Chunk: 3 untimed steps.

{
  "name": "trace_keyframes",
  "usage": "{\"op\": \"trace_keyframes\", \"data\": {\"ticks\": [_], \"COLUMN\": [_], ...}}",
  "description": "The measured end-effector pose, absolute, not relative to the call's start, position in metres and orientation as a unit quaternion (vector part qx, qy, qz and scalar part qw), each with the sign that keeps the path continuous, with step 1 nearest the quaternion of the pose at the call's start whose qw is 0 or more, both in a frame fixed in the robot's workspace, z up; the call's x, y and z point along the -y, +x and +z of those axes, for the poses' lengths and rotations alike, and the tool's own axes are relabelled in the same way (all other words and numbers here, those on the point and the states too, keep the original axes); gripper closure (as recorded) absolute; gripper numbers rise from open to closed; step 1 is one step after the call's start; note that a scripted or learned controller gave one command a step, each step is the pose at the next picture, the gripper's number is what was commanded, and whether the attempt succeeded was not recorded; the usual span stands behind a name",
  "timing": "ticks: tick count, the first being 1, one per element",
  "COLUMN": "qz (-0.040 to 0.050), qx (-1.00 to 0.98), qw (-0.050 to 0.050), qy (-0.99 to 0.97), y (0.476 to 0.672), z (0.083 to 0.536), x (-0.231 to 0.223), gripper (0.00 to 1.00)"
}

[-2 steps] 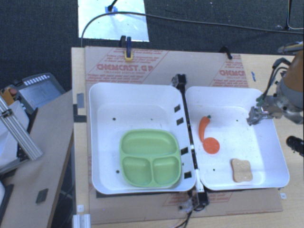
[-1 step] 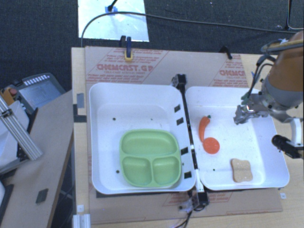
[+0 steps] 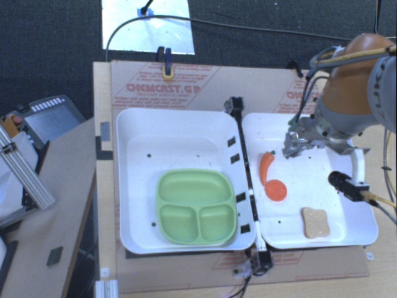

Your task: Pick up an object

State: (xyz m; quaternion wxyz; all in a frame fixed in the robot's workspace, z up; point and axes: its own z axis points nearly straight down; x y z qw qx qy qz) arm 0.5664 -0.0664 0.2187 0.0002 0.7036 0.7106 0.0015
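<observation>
An orange carrot [image 3: 266, 166] lies in the right bin [image 3: 366, 225] near its left wall, with a round tomato slice [image 3: 276, 190] just below it. A slice of toast [image 3: 316, 222] rests toward the bin's front right. My gripper [image 3: 293, 148] hangs over the upper middle of the right bin, a short way right of and above the carrot's top end. Nothing shows between its fingertips, and they look close together.
The left bin [image 3: 133, 166] holds a green divided plate [image 3: 196, 206]. A black divider with clips [image 3: 243, 166] runs between the bins. The arm's black cable fitting [image 3: 347, 186] hangs over the right bin's right side. A grey device [image 3: 49, 123] sits off the bench at left.
</observation>
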Motion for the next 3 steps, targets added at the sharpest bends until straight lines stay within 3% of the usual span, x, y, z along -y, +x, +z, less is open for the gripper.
{"op": "trace_keyframes", "data": {"ticks": [3], "qz": [0.0015], "qx": [-0.711], "qw": [0.000], "qy": [0.703], "y": [0.583], "z": [0.232], "x": [-0.097], "gripper": [1.00]}}
